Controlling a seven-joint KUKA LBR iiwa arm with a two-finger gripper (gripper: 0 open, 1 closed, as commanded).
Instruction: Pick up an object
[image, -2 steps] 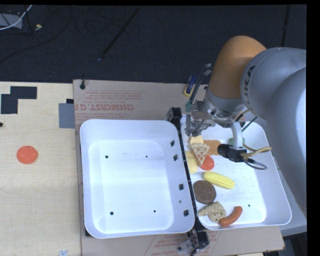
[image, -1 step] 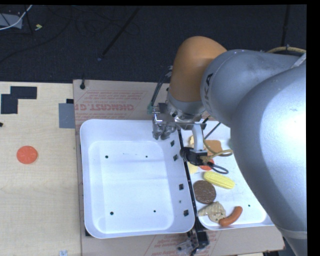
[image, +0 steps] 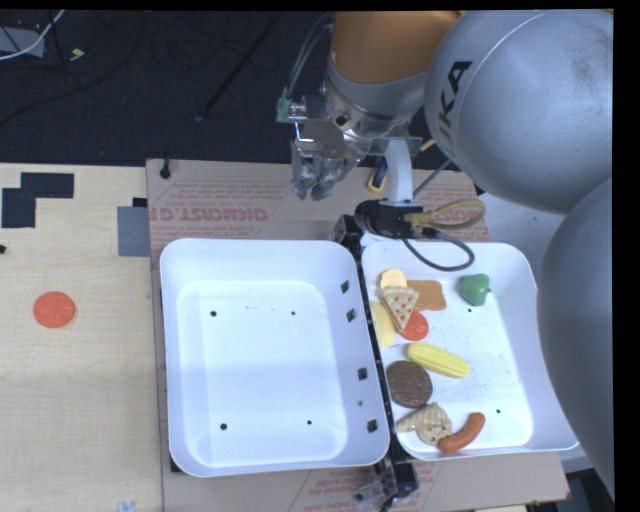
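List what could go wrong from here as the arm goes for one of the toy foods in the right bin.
1. The yellow wedge, waffle slice, red disc and tan piece overlap, so a grab there may catch two or slip.
2. The sausage lies near the right bin's front rim, which could block a descent.
3. The gripper sits above the bench behind both bins, so it has a long way to come down.

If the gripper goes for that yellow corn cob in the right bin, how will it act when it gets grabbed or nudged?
The corn cob looks like moulded toy food, so probably stiff and light. Its rounded, elongated shape suggests it may roll sideways if nudged, and the smooth-looking surface could slip from fingers closing off-centre. It lies apart from the brown round piece, leaving some room.
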